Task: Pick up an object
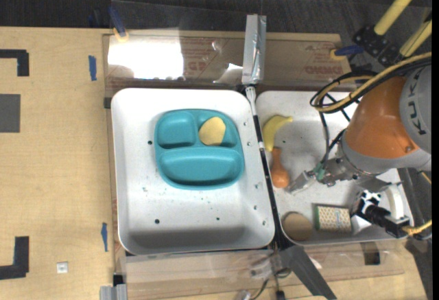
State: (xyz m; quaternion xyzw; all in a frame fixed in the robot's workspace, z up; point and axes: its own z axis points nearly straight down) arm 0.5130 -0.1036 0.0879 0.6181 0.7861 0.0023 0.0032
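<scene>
Teal tray (pixel 199 167) holding yellow piece (pixel 212 130) in left bin (pixel 137 209), claw (pixel 302 182) beside carrot (pixel 279 174)

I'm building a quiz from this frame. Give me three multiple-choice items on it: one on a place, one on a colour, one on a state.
1. Where is the yellow lump?
A. tray's upper right compartment
B. right bin
C. bench
2. What colour is the tray?
A. red
B. teal
C. black
3. How does the banana lie?
A. on the tray
B. hanging from the gripper
C. in the right bin

Answers: 1 A, it sits in that compartment; 2 B, the tray is teal; 3 C, it rests against the bin's left wall.
</scene>
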